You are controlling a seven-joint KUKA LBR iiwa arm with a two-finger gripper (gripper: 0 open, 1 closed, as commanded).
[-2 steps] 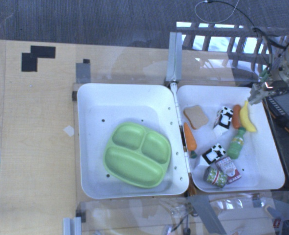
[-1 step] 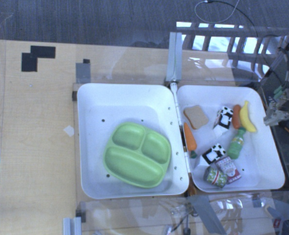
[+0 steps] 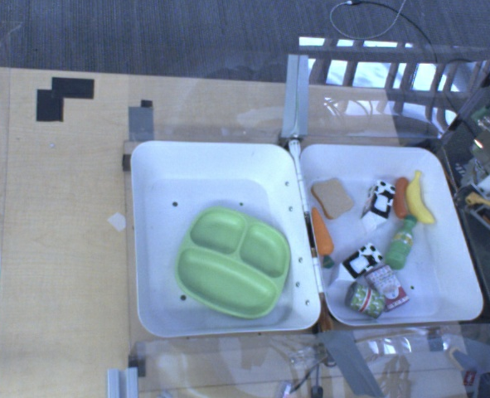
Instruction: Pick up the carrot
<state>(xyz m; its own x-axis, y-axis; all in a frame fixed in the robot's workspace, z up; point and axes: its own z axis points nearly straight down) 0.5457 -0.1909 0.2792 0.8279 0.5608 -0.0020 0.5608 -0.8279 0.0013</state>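
Observation:
The carrot (image 3: 322,235) is orange with a small green tip at its near end. It lies along the left wall of the right bin (image 3: 443,309), close to the divider between the two bins. A slice of bread (image 3: 334,196) rests just beyond it to the right.
The left bin (image 3: 153,222) holds a green divided plate (image 3: 233,260). In the right bin lie a banana (image 3: 419,198), a red sausage (image 3: 401,196), a green bottle (image 3: 400,245), two black-and-white cartons (image 3: 381,198) (image 3: 363,260), a green can (image 3: 365,298) and a red packet (image 3: 388,286).

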